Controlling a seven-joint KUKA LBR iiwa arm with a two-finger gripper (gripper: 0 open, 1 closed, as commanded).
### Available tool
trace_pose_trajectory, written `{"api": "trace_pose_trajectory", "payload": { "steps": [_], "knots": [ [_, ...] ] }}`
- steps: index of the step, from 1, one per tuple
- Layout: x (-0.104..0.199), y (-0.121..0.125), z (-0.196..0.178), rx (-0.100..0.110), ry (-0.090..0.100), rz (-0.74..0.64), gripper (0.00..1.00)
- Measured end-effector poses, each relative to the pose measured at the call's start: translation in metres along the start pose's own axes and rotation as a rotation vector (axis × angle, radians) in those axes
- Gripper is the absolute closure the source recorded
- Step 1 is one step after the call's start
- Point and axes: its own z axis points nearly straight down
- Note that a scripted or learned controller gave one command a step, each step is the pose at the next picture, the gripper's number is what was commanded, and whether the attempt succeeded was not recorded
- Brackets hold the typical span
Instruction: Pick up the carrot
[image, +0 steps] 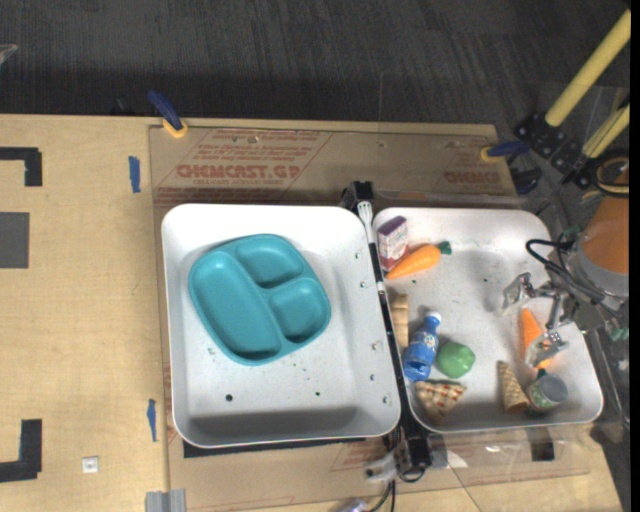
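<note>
wooden bench (80, 330) (dark floor behind); end effector (538, 325) pinching small carrot (529, 328)

**A robot lab**

Two white bins (180, 330) sit clamped to a plywood counter (80, 300) marked with black tape (22, 165). Blue clamps (165, 112), loose cables (545, 262) and toy food (455, 358) suggest a test rig.

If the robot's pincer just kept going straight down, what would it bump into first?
Probably the small orange piece lying right under the pincer in the right bin. Depth is hard to judge from above.
</note>
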Motion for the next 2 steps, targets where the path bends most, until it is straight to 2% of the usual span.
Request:
{"api": "trace_pose_trajectory", "payload": {
  "steps": [1, 2],
  "knots": [
    [0.0393, 0.0122, 0.0074, 0.004, -0.014, 0.091, 0.00],
    [0.0401, 0.0146, 0.0057, 0.002, -0.023, -0.094, 0.00]
  ]
}}
